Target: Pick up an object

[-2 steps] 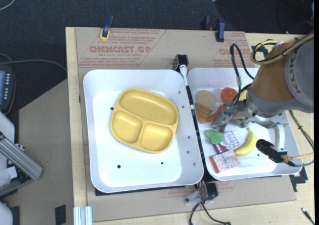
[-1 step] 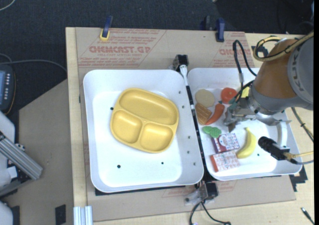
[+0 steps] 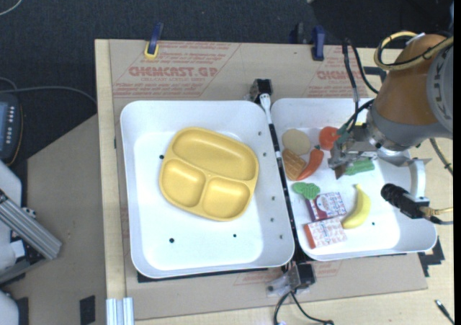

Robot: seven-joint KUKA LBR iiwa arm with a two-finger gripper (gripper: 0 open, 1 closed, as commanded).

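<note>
The hand (image 3: 344,160) sits low in the right bin (image 3: 403,241), over a green piece (image 3: 360,166) beside the red tomato (image 3: 328,136) and carrot (image 3: 311,165); whether it is apart or together I cannot tell. Items crowd here, so a grasp could nudge the carrot or bread (image 3: 296,140), or pinch two things. The banana (image 3: 358,208) and cartons (image 3: 325,220) lie nearby; the yellow tray (image 3: 207,172) fills the left bin.

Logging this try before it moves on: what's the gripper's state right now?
Gripper: low over the right bin, by a green object; open or shut cannot be told, and no hold is visible.
</note>
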